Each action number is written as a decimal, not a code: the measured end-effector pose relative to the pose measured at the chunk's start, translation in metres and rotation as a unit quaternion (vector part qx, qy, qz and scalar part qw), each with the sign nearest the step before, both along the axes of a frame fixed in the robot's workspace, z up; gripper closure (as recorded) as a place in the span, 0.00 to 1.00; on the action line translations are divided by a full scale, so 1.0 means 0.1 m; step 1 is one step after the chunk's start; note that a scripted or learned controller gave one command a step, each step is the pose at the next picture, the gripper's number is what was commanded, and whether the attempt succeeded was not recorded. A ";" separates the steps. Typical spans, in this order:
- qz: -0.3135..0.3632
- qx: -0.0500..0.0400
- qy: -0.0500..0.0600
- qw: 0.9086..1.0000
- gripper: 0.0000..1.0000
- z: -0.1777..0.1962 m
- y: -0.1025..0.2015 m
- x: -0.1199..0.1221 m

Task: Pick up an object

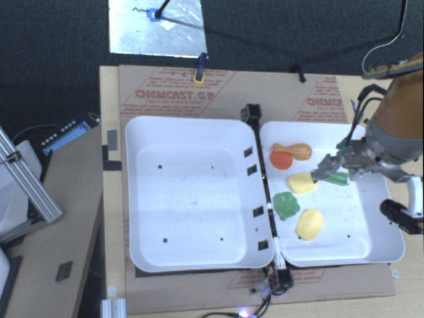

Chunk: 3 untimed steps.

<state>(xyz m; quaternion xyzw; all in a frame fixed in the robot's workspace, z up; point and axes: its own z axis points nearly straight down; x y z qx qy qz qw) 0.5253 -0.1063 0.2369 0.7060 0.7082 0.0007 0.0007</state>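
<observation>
Nothing lifted yet: the claw (322,171) is down in the right white bin (381,244), tip touching the pale yellow plastic wedge (301,183) at the wedge's 2 o'clock. Can't tell whether it has clenched; pick remains undone.

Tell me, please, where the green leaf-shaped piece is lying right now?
The green leaf-shaped piece lies in the right bin, near its left wall, just below the pale yellow piece and up-left of the yellow lemon-like piece.
</observation>
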 end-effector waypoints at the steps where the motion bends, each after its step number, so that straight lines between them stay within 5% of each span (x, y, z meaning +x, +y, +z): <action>1: -0.003 0.000 0.005 1.000 0.00 -1.08 -0.32 -0.27; 2: -0.002 0.000 0.001 1.000 0.00 -1.55 -0.26 -0.39; 3: -0.001 0.000 -0.002 1.000 1.00 -1.41 -0.27 -0.37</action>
